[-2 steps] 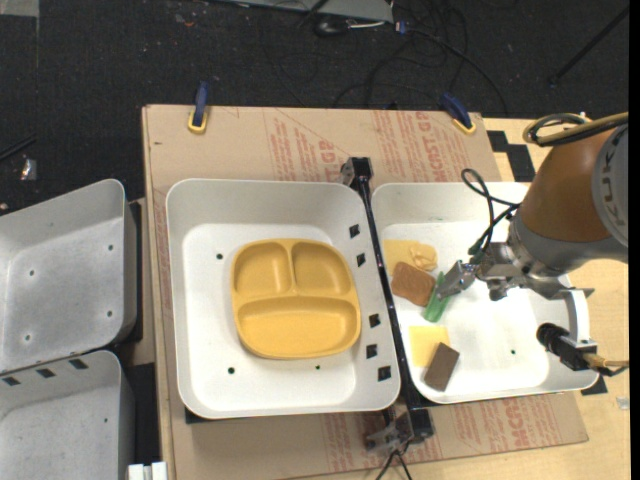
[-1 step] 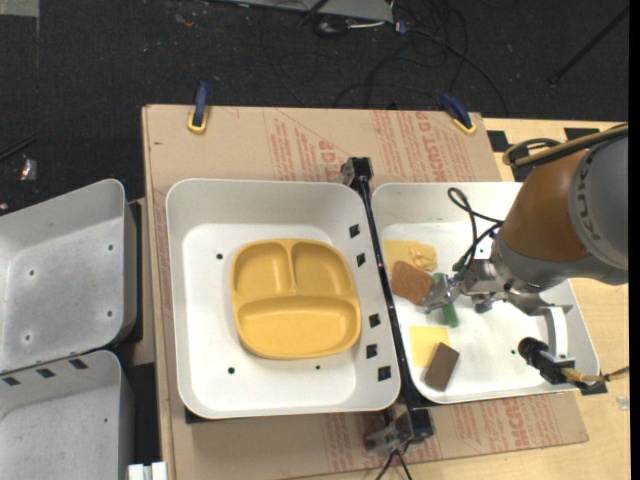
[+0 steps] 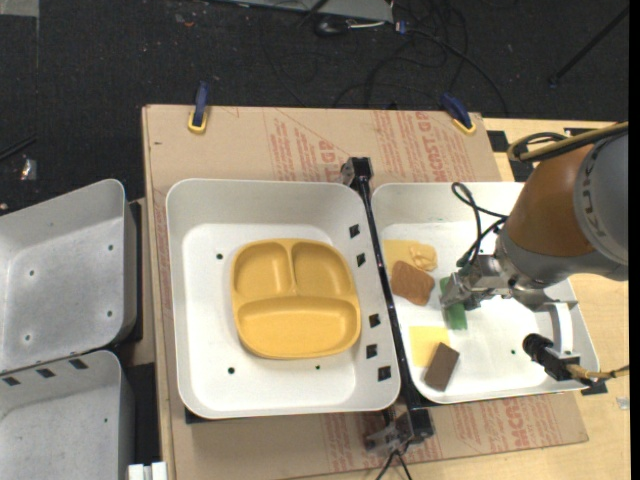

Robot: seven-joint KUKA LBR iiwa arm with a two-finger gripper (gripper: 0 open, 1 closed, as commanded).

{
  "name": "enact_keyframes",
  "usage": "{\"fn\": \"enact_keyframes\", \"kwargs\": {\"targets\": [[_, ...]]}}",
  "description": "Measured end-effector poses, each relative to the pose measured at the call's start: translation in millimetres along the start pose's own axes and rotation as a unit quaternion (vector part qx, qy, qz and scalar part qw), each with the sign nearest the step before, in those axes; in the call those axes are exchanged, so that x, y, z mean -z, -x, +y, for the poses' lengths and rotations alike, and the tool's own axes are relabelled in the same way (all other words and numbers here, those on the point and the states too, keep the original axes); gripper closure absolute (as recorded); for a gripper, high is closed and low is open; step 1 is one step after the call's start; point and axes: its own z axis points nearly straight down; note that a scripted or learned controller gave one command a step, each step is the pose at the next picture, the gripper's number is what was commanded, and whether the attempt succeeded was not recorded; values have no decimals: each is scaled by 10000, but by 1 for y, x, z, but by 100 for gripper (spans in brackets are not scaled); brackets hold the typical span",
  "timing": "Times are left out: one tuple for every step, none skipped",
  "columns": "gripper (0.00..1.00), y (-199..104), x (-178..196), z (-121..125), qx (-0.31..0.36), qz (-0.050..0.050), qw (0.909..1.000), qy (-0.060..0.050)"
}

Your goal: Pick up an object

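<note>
The right bin (image 3: 520, 378) holds a brown block (image 3: 411, 282), a pale yellow piece (image 3: 418, 255) behind it, a yellow wedge (image 3: 428, 344), a dark brown bar (image 3: 441, 365) and a small green object (image 3: 457, 315). My gripper (image 3: 460, 296) hangs low over the middle of this bin, directly above the green object and just right of the brown block. The arm's wrist covers most of the gripper. The left bin (image 3: 200, 368) carries a yellow divided tray (image 3: 296, 299).
A black divider with clips (image 3: 377, 288) runs between the two bins. Cables loop off the wrist above the right bin. Grey metal panels (image 3: 60, 268) lie to the left of the cardboard-covered bench. Two clamps hold the board's far edge.
</note>
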Motion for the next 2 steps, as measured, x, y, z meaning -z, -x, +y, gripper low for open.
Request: {"fn": "enact_keyframes", "kwargs": {"targets": [[100, -6, 46, 7, 29, -5, 10000, 23], [100, -2, 108, 13, 29, -11, 10000, 31]]}}
